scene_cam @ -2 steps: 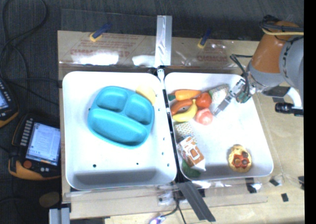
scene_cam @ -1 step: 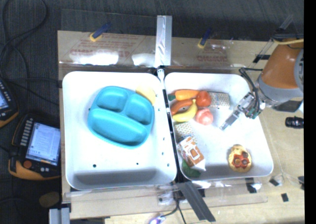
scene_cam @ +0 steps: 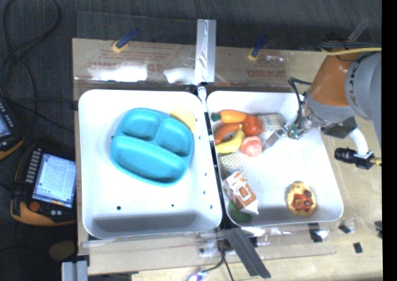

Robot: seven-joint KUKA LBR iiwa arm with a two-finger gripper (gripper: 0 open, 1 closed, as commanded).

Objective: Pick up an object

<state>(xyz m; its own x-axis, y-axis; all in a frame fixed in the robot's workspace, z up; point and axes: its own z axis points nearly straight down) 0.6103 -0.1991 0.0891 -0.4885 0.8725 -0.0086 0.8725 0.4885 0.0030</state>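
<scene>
A: Where is the claw (scene_cam: 291,129) in the camera view?

B: Low in the right bin (scene_cam: 322,168), near its far right corner, on the end of the grey arm (scene_cam: 347,87) with the orange band. It is tilted down toward the bin floor.

A: Is it open or closed?

B: I cannot tell; it is too small and dark against the bin, and I see nothing held in it.

A: What lies closest to it?

B: Just to its left is a flat speckled grey piece (scene_cam: 271,126), which seems to touch the tip. Further left sits a cluster of toy food: a red tomato (scene_cam: 252,125), a pink peach (scene_cam: 251,146), a yellow banana (scene_cam: 228,142) and an orange carrot (scene_cam: 228,115) at the far side of that cluster.

A: And nearer the camera?

B: Below the claw, well apart, lies a small round pizza (scene_cam: 301,198) near the bin's front right corner. Down and to the left is a small carton (scene_cam: 239,190) with a green leafy thing (scene_cam: 242,216) in front of it.

A: What about the other bin?

B: The left bin (scene_cam: 93,168) is well to the claw's left. It holds a blue divided tray (scene_cam: 152,144), with a yellow piece (scene_cam: 183,118) at the tray's far right edge. Both bins sit on the tabletop (scene_cam: 353,211).
</scene>
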